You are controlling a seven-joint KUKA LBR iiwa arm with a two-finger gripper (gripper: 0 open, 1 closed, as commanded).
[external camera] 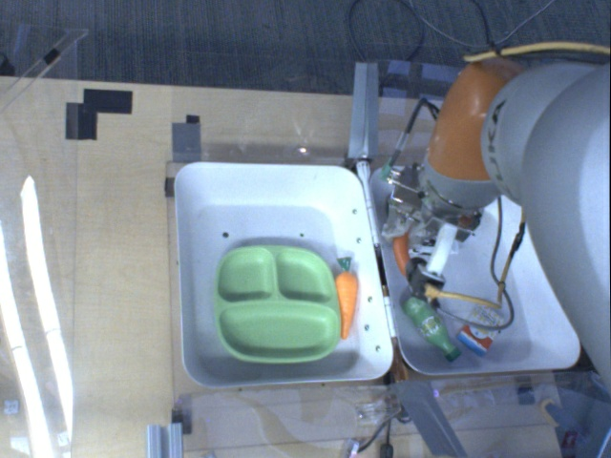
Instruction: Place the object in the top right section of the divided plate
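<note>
Two bins sit side by side on the bench. The plate [277, 303] lies in the left bin [196, 256], a bit toward its near side. A carrot [346, 296] lies in the same bin, touching the plate's right edge. The arm [535, 160] reaches over the right bin [544, 342], and the gripper [420, 256] hangs over that bin's left part. A bottle [430, 327] lies in the right bin, near its left wall. A small pack [475, 339] lies just right of the bottle.

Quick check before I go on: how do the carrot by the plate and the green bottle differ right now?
The carrot is orange and lies in the left bin, beside the green divided plate; the green bottle lies in the right bin, below the pincer. The carrot lies upright in the view; the bottle lies slanted. Both lie flat, unheld.
</note>
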